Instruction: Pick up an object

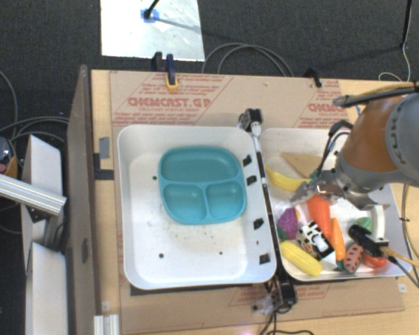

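Observation:
The right bin (398, 208) holds a heap of toy foods. Among them are a yellow banana (285, 181), an orange carrot (320, 213), purple grapes (288, 222), a corn cob (300, 257), a black-and-white piece (313, 238) and a strawberry (354, 257). My gripper (313, 189) hangs low over the middle of this bin, just right of the banana and at the carrot's top end. Nothing shows between its tips.
A teal divided plate (201, 185) lies in the left bin (143, 208). A tan wedge (304, 163) sits at the right bin's back. A slim orange stick (337, 239), a green piece (364, 225), a white piece (378, 219) and a red piece (376, 261) crowd its right front corner.

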{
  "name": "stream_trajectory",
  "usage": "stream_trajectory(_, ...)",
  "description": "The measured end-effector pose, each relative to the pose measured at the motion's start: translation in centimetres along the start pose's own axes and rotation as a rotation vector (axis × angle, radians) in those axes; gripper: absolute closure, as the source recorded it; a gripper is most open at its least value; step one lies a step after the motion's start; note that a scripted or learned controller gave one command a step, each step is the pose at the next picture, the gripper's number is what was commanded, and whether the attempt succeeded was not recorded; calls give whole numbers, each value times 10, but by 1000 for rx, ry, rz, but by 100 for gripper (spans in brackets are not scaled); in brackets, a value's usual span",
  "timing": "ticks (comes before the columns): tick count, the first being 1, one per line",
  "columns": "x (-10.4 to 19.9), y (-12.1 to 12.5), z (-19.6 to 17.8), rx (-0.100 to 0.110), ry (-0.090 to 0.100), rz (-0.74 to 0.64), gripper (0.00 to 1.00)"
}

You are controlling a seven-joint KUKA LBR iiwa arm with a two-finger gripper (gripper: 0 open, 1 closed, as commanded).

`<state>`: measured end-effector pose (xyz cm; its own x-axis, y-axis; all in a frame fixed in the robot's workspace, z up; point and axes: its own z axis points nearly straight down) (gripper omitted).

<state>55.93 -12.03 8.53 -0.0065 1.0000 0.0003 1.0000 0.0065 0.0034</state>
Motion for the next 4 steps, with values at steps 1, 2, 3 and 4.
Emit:
stream_trajectory(1,21,90,1,4,0,-1,0)
stream_trajectory(2,20,91,0,0,-1,1,0)
stream_trajectory(3,36,80,1,2,-1,1,0)
stream_trajectory(4,35,82,-10,-1,-1,-1,100)
